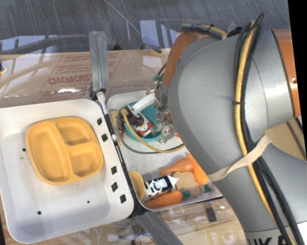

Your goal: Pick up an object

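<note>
1. Since the arm (238, 131) hides most of the right bin (146, 154), the gripper (162, 125) should descend slowly.
2. Jaw state — cannot tell.
3. Nearest target — the teal object (143, 115), just beside it; toy food (175, 188) lies nearer the bin's front.

The bench (54, 81) is covered with printed brown cardboard. Two white bins sit on it, touching along a grey divider: the left bin (21, 218) at 9 o'clock, the right bin (153, 163) just beside it toward 3 o'clock.
</note>
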{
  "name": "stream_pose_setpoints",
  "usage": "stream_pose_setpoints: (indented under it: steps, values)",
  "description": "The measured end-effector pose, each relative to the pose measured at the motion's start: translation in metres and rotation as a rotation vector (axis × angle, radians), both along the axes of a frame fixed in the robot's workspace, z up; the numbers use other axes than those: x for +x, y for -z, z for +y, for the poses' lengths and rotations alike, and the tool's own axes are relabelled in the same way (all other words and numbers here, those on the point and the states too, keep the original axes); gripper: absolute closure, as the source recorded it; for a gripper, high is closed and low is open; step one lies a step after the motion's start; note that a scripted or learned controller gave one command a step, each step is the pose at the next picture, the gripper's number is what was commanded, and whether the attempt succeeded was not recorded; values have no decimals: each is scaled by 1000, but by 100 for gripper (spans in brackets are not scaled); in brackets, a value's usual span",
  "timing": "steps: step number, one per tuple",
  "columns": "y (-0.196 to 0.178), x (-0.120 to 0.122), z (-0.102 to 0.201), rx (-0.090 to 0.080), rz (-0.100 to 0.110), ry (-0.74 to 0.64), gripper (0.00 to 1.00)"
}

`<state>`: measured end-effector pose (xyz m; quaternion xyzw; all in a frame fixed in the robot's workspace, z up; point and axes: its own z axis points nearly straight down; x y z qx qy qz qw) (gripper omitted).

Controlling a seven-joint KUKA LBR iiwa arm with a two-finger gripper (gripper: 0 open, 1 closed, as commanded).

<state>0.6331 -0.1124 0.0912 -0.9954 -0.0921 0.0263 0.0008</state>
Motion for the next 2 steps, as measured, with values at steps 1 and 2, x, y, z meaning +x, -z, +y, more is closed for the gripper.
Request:
stream_pose_setpoints:
  steps: [1, 2]
  values:
    - [0, -1, 1, -4, -5, 2, 100]
    - [-2, 5, -73, 12, -29, -19, 100]
